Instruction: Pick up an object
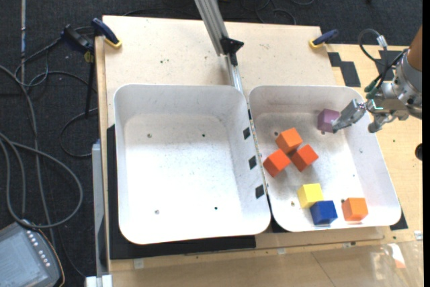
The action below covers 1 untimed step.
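Nearest the lens, along the front wall of the right bin [376,165], sit a blue cube [324,212], an orange cube [355,208] and a yellow cube [309,193], all well below and forward of the gripper [351,115]. Farther back, three more orange blocks [290,151] cluster touching one another, down and to the left of the tool. Beyond them, a purple block [327,119] lies at the gripper's tip, touching or just beside one finger. Whether the tool is released or clenched cannot be told; the block is not visibly between its fingers. The left bin [127,144] lies well away from the arm.

As a judgement, the purple block is the likeliest target. The risk is that the finger meets its side rather than straddling it, so closing would shove it toward the orange cluster and lift nothing.
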Tool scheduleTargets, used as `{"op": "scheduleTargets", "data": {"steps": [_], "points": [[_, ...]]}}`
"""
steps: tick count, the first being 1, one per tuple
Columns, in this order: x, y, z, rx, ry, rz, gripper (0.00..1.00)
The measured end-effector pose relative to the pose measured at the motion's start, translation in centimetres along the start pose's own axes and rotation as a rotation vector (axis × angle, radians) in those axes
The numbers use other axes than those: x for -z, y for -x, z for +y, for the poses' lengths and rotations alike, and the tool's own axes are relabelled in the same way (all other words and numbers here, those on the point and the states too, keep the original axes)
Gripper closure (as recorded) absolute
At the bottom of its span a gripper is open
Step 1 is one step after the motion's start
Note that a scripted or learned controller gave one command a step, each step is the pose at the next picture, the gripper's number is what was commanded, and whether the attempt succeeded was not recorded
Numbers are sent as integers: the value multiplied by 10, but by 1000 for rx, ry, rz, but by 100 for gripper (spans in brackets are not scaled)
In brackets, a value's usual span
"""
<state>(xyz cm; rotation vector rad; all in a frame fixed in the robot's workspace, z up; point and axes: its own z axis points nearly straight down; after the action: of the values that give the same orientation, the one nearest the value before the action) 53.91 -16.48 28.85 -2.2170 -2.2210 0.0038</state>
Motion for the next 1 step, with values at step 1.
{"op": "scheduleTargets", "data": {"steps": [1], "points": [[2,0,1,-1,4,-1,0]]}}
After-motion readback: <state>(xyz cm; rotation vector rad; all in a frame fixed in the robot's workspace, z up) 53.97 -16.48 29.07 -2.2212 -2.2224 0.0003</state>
